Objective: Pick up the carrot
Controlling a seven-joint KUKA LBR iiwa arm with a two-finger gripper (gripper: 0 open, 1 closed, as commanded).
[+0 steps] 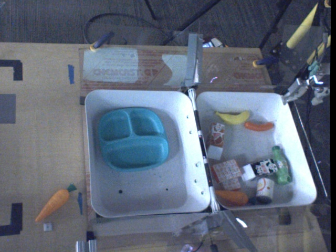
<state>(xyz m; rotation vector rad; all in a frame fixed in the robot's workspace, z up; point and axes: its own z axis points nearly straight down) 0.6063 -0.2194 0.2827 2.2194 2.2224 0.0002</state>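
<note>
The carrot [52,204] lies on the bench outside the left bin [92,140], axis running 1-to-7 o'clock, far toward 8 o'clock from the gripper [307,85], whose opening I cannot tell.

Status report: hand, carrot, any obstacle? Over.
Hand by right bin far corner, away from carrot. Carrot lying on bench, left of left bin. Nothing touching it.
</note>
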